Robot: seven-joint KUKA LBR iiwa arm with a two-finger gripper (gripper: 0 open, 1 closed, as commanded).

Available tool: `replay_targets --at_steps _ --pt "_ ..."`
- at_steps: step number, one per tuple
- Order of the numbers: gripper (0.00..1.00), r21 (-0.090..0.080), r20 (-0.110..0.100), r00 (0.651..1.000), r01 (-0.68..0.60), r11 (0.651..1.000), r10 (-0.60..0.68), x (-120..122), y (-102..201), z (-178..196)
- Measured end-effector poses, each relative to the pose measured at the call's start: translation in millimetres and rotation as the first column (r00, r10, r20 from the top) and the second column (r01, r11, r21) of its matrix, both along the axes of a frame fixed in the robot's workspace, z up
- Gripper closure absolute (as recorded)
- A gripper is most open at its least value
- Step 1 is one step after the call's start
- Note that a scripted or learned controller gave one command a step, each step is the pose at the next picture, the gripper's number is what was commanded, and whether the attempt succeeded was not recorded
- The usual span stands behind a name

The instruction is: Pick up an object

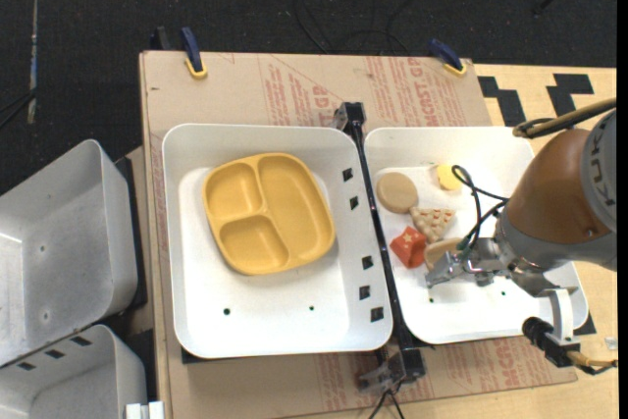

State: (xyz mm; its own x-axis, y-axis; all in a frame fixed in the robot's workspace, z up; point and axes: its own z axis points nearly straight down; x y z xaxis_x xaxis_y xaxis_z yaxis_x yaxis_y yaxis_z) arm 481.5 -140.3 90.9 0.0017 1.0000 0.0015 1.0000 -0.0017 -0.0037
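Note:
In the right bin [510, 329] lie a round tan cookie [397, 191], a small yellow piece [448, 177], a tan wedge with dots [433, 220] and a red piece [409, 248]. My gripper [446, 268] hangs low over this bin, just right of the red piece and below the tan wedge. The grey arm with its orange band [554, 196] comes in from the right. A yellow divided plate [267, 211] rests in the left bin [196, 309].
Black cables [478, 211] loop from the wrist over the right bin. A black divider [371, 211] runs between the bins. Other white bins [59, 240] stand off the bench at the left. Clamps [194, 59] hold the cardboard at the back.

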Motion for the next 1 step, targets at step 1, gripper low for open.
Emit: replay_targets --at_steps 1 --pt "1.00 -0.001 0.004 1.000 0.002 1.000 -0.002 0.9 -0.2 11.1"
